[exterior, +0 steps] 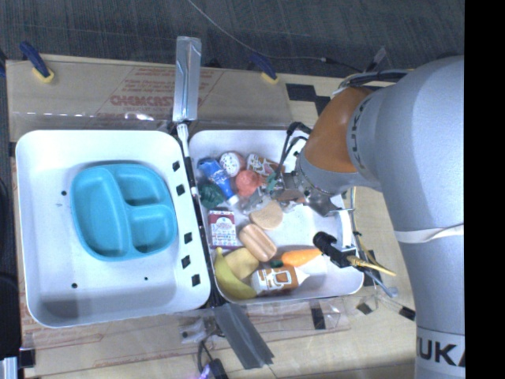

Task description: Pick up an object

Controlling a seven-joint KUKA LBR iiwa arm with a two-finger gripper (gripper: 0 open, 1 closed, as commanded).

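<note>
- Dark carpet-like floor behind; wooden counter (95, 81) carries two shallow white bins side by side, with a metal clamp bar (187, 77) at the seam between them.
- Left white bin (35, 235) holds a blue plastic divided tray (125, 208), nothing else in it.
- Right white bin (347, 287) is crowded: yellow banana (230, 276), orange carrot (300, 257), orange-labelled bottle (278, 278), tan oval bread-like piece (257, 242), red-and-white small packet (222, 229), pinkish-red round piece (248, 181), white speckled ball (230, 163), blue wrapped item (214, 172).
- Grey arm with orange band (335, 136) leans in from the right over the upper half of the right bin.
- Gripper (278, 188) sits low among the upper clutter; cannot tell whether the jaws are wide, narrow or holding anything.
- Progress, as judged: nothing visibly lifted, all items lie in the bin; pick not yet shown done.
- Room: items are packed touching, bin walls close on the left and top; the right-centre floor of the bin looks barest.
</note>
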